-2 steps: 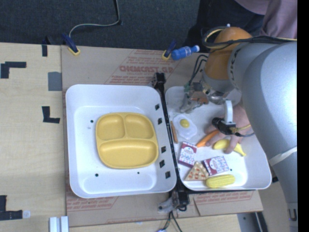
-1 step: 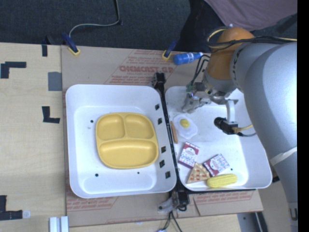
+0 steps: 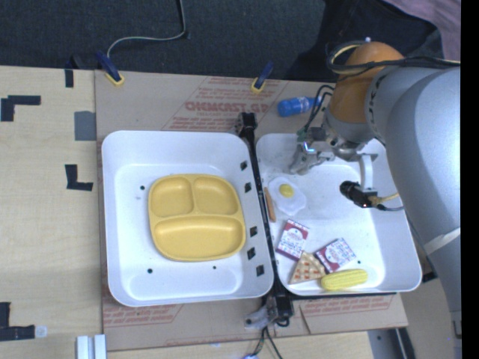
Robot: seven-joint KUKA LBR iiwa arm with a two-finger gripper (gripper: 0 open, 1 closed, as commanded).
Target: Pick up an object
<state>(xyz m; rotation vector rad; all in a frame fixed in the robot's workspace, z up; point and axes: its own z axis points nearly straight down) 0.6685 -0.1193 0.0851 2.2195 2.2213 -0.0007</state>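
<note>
My gripper (image 3: 302, 159) hangs over the far part of the right bin (image 3: 404, 247), just above and to the right of a fried-egg toy (image 3: 286, 192). Nothing shows in its grasp. Nearer the front of this bin lie two red-and-white packets (image 3: 293, 239) (image 3: 336, 253), a pizza slice (image 3: 304, 268) and a yellow corn cob (image 3: 344, 279). A thin brown stick (image 3: 269, 204) rests along the bin's left wall. The grey arm with its orange band (image 3: 359, 81) reaches in from the right.
The left bin (image 3: 112, 200) holds a yellow divided plate (image 3: 197, 217). A blue object (image 3: 296, 106) lies on the cardboard behind the right bin. Two yellow clamps (image 3: 111, 69) (image 3: 262, 78) pin the cardboard's far edge. The arm's bulk covers the right side.
</note>
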